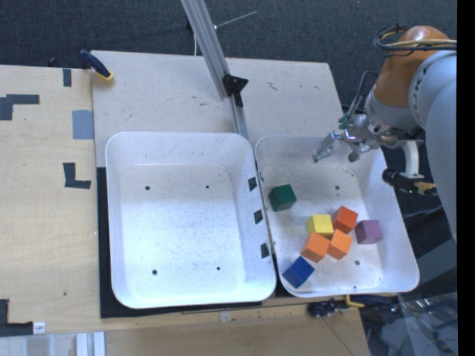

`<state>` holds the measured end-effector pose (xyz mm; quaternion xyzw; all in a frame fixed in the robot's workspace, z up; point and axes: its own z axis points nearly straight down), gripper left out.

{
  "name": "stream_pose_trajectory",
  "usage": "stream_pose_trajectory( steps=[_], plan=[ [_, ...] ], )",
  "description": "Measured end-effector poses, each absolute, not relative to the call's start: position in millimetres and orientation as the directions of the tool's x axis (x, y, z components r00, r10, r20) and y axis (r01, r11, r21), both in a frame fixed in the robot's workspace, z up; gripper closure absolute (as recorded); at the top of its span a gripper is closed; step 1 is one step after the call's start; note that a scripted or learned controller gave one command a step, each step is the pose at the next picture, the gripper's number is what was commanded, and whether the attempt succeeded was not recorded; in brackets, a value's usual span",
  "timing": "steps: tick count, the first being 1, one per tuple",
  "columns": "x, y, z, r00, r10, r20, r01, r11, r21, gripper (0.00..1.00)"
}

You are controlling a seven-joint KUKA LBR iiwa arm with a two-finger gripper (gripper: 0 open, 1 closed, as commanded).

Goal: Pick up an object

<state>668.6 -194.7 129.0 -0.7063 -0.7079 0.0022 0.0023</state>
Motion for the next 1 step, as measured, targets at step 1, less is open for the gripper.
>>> stream_pose_trajectory(
  steps=[1],
  plan=[
    [667.3,-193.2,88.8,-0.003,1.000,0.000,1.000,0.003,-0.007,0.00]
  ],
)
